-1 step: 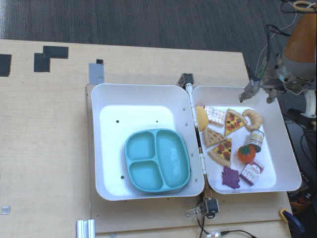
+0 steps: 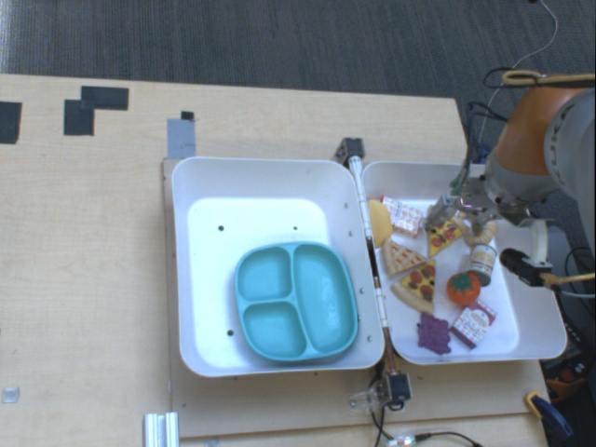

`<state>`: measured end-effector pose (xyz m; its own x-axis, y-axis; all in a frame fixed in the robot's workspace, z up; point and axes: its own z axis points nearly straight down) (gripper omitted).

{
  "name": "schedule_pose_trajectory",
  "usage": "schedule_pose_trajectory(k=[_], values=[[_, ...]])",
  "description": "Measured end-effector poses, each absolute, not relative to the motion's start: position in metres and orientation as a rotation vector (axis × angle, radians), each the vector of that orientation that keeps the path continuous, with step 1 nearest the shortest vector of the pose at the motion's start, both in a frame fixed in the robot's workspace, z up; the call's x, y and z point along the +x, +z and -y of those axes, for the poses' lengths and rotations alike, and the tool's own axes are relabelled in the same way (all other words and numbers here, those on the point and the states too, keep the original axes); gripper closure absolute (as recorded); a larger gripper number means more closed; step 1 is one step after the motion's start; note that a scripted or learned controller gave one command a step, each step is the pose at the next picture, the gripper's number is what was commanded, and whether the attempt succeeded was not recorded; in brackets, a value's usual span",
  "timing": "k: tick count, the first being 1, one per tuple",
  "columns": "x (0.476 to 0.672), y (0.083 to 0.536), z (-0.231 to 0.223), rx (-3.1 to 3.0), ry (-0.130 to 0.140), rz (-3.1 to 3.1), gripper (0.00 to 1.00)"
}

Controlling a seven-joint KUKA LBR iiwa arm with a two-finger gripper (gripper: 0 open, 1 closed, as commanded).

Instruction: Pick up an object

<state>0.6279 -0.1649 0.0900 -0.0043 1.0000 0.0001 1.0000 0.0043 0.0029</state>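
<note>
1. My tool (image 2: pixel 458 214) hangs low in the right bin (image 2: pixel 540 343), touching a yellow wedge toy (image 2: pixel 443 238).
2. I cannot tell its opening.
3. The left bin (image 2: pixel 200 250) holds a blue divided plate (image 2: pixel 295 300).

1 fixed overhead camera looks down slantwise on both bins (image 2: pixel 186 277).
</note>
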Motion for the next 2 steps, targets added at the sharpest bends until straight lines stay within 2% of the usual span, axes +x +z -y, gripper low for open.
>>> schedule_pose_trajectory(k=[1,2], values=[[0.63,0.102,0.165,2.21,0.008,-2.223,1.0],[0.566,0.208,0.102,2.213,0.006,-2.226,1.0]])
